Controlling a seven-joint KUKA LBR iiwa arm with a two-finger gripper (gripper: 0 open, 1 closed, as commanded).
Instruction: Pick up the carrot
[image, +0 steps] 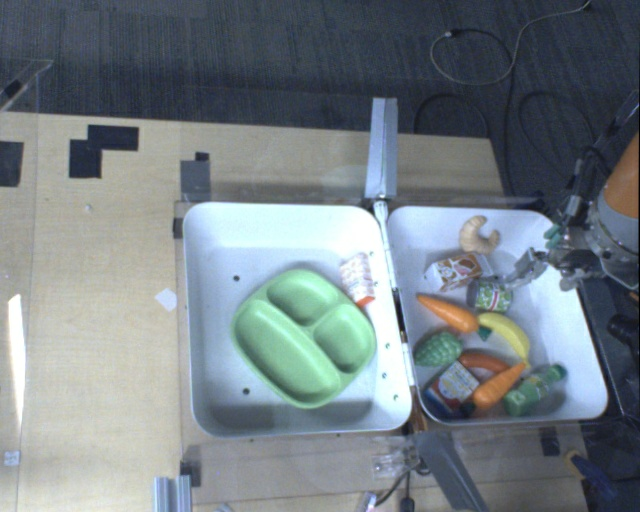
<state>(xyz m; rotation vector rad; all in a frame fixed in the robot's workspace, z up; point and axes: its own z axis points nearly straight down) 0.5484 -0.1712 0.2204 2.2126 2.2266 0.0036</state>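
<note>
Still early: carrot (447, 313) lies untouched mid right bin (590, 345), beside banana (506, 333). Gripper (548, 262) hovers near bin's far-right edge; fingers' spread cannot be told. Reach, grasp, lift all remain.

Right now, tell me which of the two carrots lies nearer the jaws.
The upper carrot, lying by the green can and above the banana, is nearer the gripper. The other carrot lies lower, at the bin's front edge.

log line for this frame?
task: pick carrot | carrot: right bin, free | gripper: above bin's upper right, apart from carrot | plate: left bin
</note>
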